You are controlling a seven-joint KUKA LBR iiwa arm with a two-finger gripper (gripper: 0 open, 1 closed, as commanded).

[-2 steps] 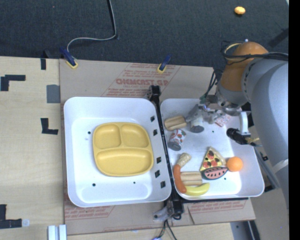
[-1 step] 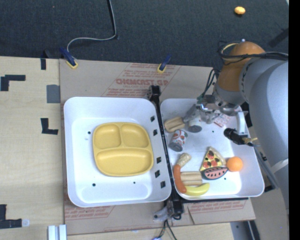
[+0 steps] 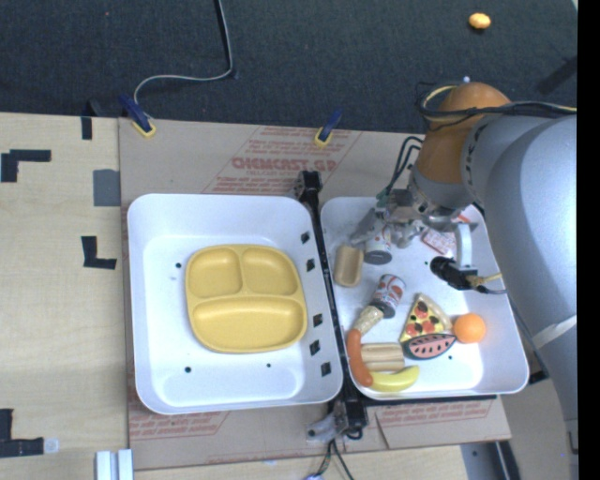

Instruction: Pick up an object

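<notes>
The hand (image 3: 392, 228) hovered low over the right bin's (image 3: 497, 370) back end, beside a tan block (image 3: 349, 265). Whether it was parted I cannot tell. Nothing looked gripped; next probably meant descending onto one toy.

A light wooden bench (image 3: 56, 309) with black tape marks carries a brown cardboard sheet (image 3: 253, 164) with red lettering, held at its far edge by two blue-and-yellow clamps (image 3: 139, 117). On the cardboard sit two shallow white bins side by side, touching along a dark central seam: the left bin (image 3: 155, 309) and the right bin (image 3: 497, 361). A thin pale cable (image 3: 187, 79) loops across the dark surface (image 3: 328, 56) beyond the bench, where a small orange object (image 3: 479, 21) lies.
</notes>
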